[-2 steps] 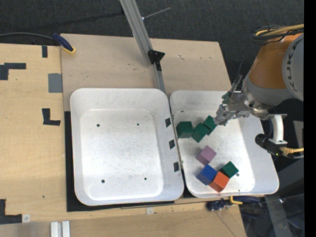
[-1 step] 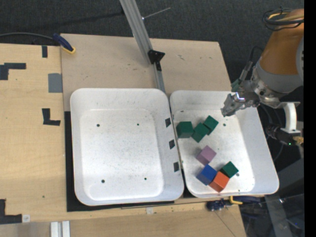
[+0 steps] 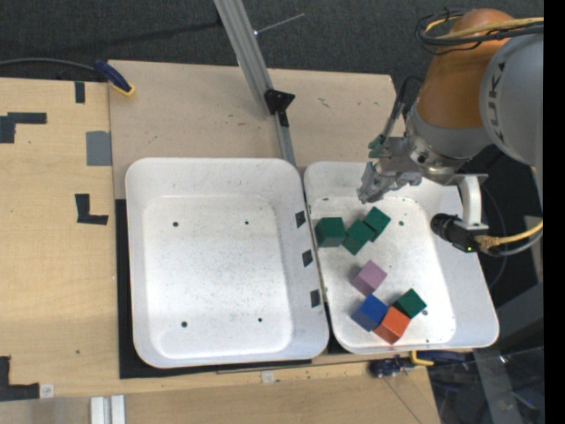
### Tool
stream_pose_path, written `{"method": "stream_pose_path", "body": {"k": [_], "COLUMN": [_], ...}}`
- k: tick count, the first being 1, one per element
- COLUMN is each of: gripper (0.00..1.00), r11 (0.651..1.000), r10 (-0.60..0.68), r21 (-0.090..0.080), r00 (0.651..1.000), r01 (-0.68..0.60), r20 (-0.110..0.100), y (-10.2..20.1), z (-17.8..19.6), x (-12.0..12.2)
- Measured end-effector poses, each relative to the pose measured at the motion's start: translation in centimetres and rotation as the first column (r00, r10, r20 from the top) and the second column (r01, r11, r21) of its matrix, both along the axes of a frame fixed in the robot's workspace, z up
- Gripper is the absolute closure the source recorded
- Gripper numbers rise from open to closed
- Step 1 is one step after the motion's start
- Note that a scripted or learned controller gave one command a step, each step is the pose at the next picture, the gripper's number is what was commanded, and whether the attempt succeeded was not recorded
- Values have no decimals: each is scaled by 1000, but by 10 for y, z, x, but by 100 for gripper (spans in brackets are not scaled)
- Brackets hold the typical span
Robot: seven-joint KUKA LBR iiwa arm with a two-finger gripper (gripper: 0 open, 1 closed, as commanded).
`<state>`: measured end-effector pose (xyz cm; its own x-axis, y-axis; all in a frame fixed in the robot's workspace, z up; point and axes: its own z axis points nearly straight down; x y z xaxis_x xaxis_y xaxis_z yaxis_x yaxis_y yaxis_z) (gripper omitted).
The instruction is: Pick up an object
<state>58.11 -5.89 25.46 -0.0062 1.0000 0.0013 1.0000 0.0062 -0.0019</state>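
— What's on your screen, left to right?

— I've got the left bin (image 3: 212, 263) at centre-left. The right bin (image 3: 459, 316) holds the blocks: a dark green cube (image 3: 331, 230) by its left wall, two more green cubes (image 3: 368, 229) touching each other just right of it, then a purple block (image 3: 369, 276) below those. Lower still, a blue cube (image 3: 371, 311), an orange cube (image 3: 394, 324) and a small green cube (image 3: 410, 303) sit clustered together.

— And the claw?

— The gripper (image 3: 375, 188) hangs just above the green pair, upper middle of that bin. I can't tell its opening, and I see no block in it.
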Motion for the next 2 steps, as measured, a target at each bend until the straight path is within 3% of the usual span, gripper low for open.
{"method": "stream_pose_path", "body": {"k": [2], "gripper": [100], "r11": [1000], "r10": [-4], "r21": [-2], "r00": [1000], "r01": [4], "r20": [0], "y": [102], "z": [-9], "x": [28]}}
